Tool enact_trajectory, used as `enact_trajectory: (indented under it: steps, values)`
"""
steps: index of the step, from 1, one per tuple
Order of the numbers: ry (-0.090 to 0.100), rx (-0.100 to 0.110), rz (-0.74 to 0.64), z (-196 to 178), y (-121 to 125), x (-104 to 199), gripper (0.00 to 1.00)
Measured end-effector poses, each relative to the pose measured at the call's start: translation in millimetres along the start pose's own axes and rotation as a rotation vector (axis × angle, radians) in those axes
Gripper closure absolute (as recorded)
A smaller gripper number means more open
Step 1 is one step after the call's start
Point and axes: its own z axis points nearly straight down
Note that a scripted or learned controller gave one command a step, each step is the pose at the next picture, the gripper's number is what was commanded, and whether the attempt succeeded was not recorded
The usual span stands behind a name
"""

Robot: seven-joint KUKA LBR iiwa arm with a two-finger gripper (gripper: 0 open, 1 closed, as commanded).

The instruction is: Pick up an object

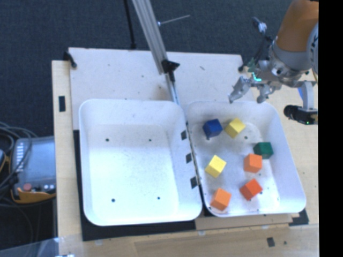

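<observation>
Orange cube: small orange block, nearest the camera; low in the right bin, close to its near rim and near-left corner
Red-orange cube: small block just to the right of the orange cube, apart from it; tilted on the bin floor
Upper orange cube: small orange block toward the right wall; just below the dark green cube, almost touching it
Yellow cube: small yellow block left of centre in the right bin; well apart from the others
Blue cube: small dark blue block near the far-left corner of the right bin; just beside the pale yellow cube, a narrow gap between
Right bin: shallow white plastic tray on the right half of the bench; holding all seven blocks
Left bin: shallow white plastic tray, speckled floor; touching the right bin along the shared middle edge
Bench: pale board with a wooden edge; slanted metal rail crossing its far edge down to the junction of the bins
Gripper: over the far rim of the right bin, above and behind the pale yellow cube; two fingers spread apart, pointing down; nothing between them; clear of every block
Arm: grey with orange band, entering from the far-right corner
</observation>
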Motion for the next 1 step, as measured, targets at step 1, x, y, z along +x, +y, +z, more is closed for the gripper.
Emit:
enact_trajectory:
  steps: [1]
  values:
    - [-0.003, -0.004, -0.003, -3.0, 0.6, -0.5, 0.00]
